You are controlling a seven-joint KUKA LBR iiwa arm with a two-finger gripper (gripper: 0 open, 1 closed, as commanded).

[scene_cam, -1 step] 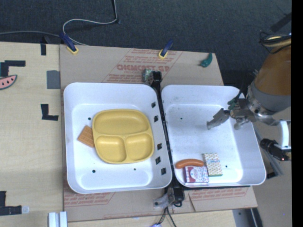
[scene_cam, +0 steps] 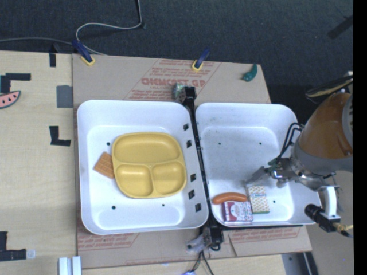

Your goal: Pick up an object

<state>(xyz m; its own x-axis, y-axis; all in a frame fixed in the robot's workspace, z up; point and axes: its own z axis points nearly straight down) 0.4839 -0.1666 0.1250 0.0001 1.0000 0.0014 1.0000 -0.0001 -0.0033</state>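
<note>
On the cardboard-topped bench [scene_cam: 143, 76], left bin [scene_cam: 92, 119] holds a yellow tray [scene_cam: 150, 164]; hand [scene_cam: 265, 175] state unclear

Both white bins [scene_cam: 92, 153] look like smooth, slightly glossy plastic. The yellow divided plate [scene_cam: 149, 164] has a matt plastic sheen. Beneath the bins lies dull brown printed cardboard [scene_cam: 160, 79]; the bench [scene_cam: 28, 153] looks like pale, matt wood.

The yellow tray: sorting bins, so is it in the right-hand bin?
No, the yellow tray lies in the left bin, over a brown wafer.
</note>
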